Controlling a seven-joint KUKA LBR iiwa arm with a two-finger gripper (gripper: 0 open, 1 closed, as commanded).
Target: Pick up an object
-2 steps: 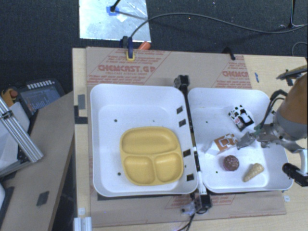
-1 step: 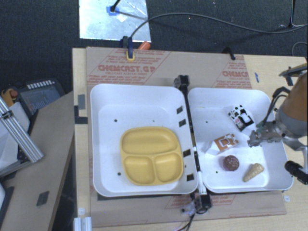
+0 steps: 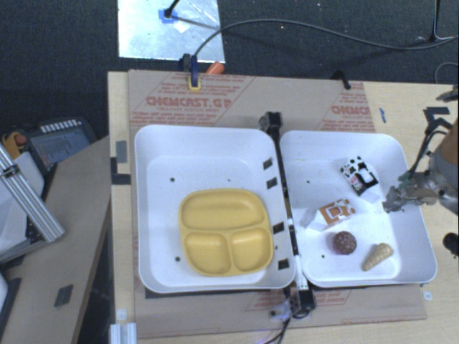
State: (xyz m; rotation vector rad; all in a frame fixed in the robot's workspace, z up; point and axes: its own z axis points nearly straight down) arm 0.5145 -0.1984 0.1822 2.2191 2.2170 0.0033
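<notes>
I'm hovering the gripper (image 3: 393,201) at the right bin's (image 3: 315,149) right edge.
Whether it's spread or pressed together, I can't tell; the pastry cone (image 3: 377,256) is lying below it, with "CHEMCAST" readable on the board (image 3: 301,99).

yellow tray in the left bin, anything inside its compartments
Nothing visible in the yellow tray: all three compartments look bare. It sits flat in the left bin, so whatever lies beneath it is covered. The small objects are in the right bin.

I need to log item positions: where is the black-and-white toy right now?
The black-and-white toy lies in the right bin, toward its far right corner, just above the orange-and-white packet.
</notes>
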